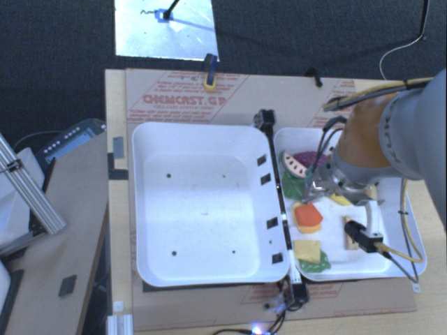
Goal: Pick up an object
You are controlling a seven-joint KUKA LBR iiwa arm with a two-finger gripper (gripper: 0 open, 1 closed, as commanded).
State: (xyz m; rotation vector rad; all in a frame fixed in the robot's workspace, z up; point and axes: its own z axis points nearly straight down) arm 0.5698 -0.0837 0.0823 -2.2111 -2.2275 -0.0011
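Camera view. We note two shallow white plastic bins with rounded corners, side by side on a pale board printed in red. The left bin (pixel 202 201) shows a smooth floor with a few small dark dots. The right bin (pixel 398 264) holds small toys: an orange rounded block (pixel 308 217), a yellow square piece (pixel 307 248) on a green leafy shape (pixel 318 260) at the near edge, a watermelon slice (pixel 294 164) with red flesh and green rind at the far left, something purple (pixel 307 158) behind it, and a yellow bit (pixel 340 200) beside the gripper.

The board sits on a bench over dark carpet; a shiny metal sheet (pixel 166 19) lies at the far side, and a grey device (pixel 70 139) rests at the left.

The arm (pixel 391 135), grey with an orange band, reaches in from the right over the right bin. The gripper (pixel 316 189) points down-left, just above the orange block; we cannot tell how wide it stands, or whether it grips anything.
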